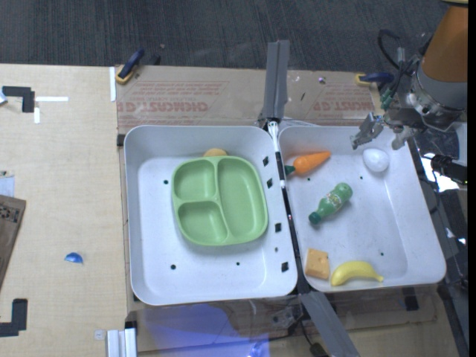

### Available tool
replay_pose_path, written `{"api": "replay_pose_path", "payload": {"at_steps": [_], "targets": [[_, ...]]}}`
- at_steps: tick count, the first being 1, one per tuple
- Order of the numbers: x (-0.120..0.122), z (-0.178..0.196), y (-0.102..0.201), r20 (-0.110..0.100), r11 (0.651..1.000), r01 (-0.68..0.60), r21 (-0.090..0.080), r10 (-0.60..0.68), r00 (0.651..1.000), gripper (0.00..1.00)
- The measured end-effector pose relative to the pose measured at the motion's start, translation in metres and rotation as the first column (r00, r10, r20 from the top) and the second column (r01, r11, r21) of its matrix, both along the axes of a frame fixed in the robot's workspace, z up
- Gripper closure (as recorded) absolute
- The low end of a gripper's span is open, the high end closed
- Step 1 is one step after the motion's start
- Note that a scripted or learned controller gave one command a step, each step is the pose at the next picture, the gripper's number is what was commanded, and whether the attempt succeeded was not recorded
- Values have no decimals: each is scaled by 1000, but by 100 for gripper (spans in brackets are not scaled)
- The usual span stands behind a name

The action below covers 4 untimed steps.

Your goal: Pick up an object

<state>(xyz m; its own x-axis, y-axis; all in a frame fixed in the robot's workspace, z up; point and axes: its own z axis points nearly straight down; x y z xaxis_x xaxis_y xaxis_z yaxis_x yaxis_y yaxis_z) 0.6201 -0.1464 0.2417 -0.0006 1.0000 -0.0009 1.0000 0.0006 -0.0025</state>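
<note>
**Desk:** What does the frame show?

**Photographer:** A grey arm with an orange band reaches in from three o'clock. Its gripper (387, 130) hangs over the far corner of the right bin (416, 222), at about one o'clock in that bin. The two fingers stand spread apart, with nothing between them.

**Desk:** And the thing it is after?

**Photographer:** Probably the white egg (375, 160). It lies just below the fingers, toward six o'clock from them, near the bin's far wall. The gripper looks raised above it, not touching. Elsewhere in that bin lie a carrot (309, 162) at eleven o'clock, a green bottle (331, 202) near the middle, and a cheese wedge (317, 263) and a banana (355, 273) at six o'clock. The left bin (149, 222) holds a green divided plate (220, 199), with a small yellowish object (215, 152) peeking out at the plate's twelve o'clock.

**Desk:** How should the grab go?

**Photographer:** By the look of it, the arm should centre the spread fingers over the egg, then come straight down until they straddle its widest part. The egg is round and smooth, so an off-centre squeeze would likely squirt it away toward the wall. A slow closing and a straight lift would suit it best.

**Desk:** Progress?

**Photographer:** Early. Nothing is lifted yet.
</note>
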Motion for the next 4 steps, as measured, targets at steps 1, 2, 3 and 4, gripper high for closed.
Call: {"api": "replay_pose_path", "payload": {"at_steps": [1,2,3,4], "targets": [[40,-133,20,15,995,-101,-4,101,995,0],[44,-138,39,22,996,-91,-12,91,996,0],[45,-128,42,24,996,-92,-7,92,995,100],[8,-150,44,3,911,-413,0,413,911,100]]}}
